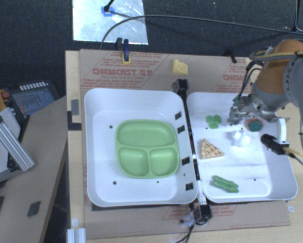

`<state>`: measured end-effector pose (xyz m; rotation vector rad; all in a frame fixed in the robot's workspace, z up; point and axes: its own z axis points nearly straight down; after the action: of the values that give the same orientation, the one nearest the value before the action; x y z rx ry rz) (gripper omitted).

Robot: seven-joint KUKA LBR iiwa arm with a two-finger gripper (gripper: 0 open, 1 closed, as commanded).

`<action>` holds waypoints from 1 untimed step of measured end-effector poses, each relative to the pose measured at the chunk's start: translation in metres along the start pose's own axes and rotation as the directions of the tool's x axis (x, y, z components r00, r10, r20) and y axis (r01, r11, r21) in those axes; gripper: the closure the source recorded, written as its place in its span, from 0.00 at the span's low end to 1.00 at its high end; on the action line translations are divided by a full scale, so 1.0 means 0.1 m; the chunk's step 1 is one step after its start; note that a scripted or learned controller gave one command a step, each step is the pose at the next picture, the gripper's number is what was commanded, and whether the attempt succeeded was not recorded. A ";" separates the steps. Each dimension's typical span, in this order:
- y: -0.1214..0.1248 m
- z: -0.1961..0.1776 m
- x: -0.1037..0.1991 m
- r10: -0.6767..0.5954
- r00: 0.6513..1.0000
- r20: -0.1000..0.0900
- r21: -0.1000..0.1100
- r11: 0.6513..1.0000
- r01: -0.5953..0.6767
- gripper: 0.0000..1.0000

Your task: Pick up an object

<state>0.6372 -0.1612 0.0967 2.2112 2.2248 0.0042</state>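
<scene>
- The left shallow white plastic bin (98, 151) holds one thing: a pale green plastic plate with three compartments (146, 149), lying flat near its middle. All three compartments look bare.
- The right shallow white plastic bin (280, 184) holds the small loose pieces. Taken from left to right they are: a tan triangular wedge with a dotted top, like a toy pizza slice (210, 149), on the left side; a small bright green lumpy piece (213, 119) farther back; a long dark green pod-shaped piece (225, 184) at the near side; a small white rounded piece (240, 138) towards the middle; and a teal and orange round piece (254, 124) at the far right, partly under the arm.
- The two-finger gripper (234, 116) on the grey arm with the orange band (278, 75) sits low over the far part of the right bin, between the bright green piece and the teal and orange one, just above the white piece. I cannot tell how it is set, and nothing is seen in its hold.
- The white piece lies closest and looks the likely target. It seems light and smooth, perhaps slippery and apt to roll, so a hold across its middle would be safest.
</scene>
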 end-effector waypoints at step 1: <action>-0.02 -0.52 0.09 0.001 1.000 -0.001 -0.001 1.000 -0.001 1.00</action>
<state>0.6349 -0.1518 0.1487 2.2120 2.2239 0.0059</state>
